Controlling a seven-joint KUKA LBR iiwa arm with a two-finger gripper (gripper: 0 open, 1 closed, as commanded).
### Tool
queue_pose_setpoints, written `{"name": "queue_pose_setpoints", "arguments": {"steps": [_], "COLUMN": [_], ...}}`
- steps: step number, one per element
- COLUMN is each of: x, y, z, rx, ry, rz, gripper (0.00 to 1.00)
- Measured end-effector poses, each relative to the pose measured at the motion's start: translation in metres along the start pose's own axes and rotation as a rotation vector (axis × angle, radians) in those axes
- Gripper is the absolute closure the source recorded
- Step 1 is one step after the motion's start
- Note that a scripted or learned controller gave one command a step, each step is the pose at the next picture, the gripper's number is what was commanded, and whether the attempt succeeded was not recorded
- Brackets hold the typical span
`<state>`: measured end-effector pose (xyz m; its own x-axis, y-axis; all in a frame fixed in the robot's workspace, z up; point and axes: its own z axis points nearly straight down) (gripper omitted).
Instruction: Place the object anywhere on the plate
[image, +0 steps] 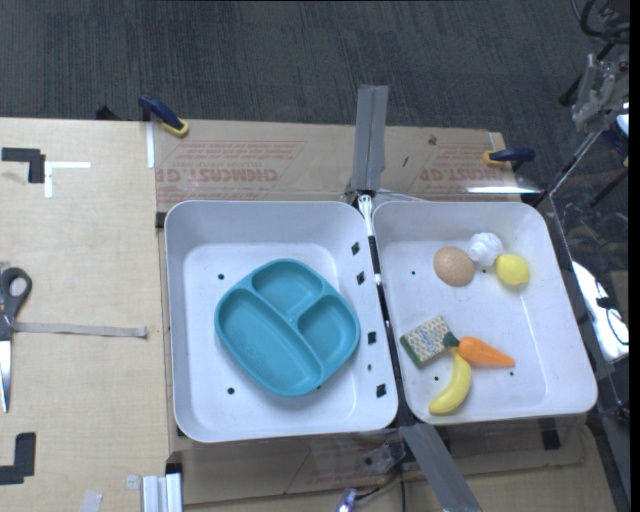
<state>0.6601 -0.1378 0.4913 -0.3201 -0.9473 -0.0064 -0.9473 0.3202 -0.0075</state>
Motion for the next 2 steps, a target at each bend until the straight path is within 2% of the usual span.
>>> {"name": "queue_pose_setpoints", "arguments": {"steps": [2], "x": [0.032], "y": [-0.010], "z": [0.001], "rx": [-0.002], "ry": [-0.002], "rz": [-0.769], "gripper": [1.00]}}
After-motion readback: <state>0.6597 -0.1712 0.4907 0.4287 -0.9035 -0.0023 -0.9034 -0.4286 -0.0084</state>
